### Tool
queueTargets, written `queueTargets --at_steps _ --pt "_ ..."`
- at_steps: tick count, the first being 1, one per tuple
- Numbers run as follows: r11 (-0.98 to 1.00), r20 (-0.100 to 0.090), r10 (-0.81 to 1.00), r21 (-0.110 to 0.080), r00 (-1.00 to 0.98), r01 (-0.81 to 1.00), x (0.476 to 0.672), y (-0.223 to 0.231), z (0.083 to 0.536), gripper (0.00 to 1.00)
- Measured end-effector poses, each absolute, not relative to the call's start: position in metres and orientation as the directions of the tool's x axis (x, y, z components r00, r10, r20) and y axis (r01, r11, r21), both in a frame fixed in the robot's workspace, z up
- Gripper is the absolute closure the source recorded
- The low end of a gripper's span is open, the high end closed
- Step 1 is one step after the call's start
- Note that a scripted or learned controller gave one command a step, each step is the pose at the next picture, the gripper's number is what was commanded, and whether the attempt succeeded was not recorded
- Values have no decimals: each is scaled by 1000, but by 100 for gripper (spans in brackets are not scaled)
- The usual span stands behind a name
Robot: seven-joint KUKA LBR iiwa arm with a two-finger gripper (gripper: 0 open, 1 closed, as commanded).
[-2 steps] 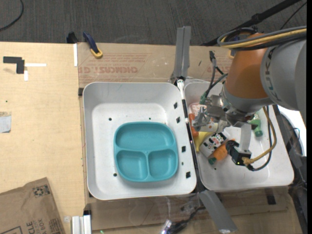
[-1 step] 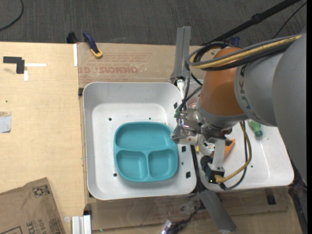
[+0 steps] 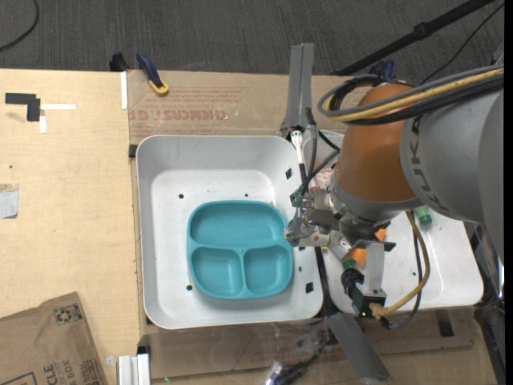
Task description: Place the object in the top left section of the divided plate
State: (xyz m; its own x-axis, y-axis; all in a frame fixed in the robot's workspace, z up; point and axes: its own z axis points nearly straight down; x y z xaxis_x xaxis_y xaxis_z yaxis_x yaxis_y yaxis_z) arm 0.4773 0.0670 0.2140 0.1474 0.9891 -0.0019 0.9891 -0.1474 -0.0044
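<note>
A teal divided plate lies in the left white bin, with one wide section at the back and two smaller ones at the front. All three sections look bare. My gripper hangs low over the wall between the two bins, just off the plate's right rim. The grey arm and its orange band hide most of the gripper from above. A small orange piece and a small green piece peek out beside the wrist over the right bin; I cannot tell whether either is held.
The right white bin is mostly hidden under the arm and its cables. A grey post stands behind the bins' shared wall. A blue and yellow clamp and a cardboard box lie on the bench to the left.
</note>
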Motion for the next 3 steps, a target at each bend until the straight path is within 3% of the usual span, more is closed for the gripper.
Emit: queueTargets --at_steps 3 --pt "-156 -9 988 -11 156 988 480 62 238 100"
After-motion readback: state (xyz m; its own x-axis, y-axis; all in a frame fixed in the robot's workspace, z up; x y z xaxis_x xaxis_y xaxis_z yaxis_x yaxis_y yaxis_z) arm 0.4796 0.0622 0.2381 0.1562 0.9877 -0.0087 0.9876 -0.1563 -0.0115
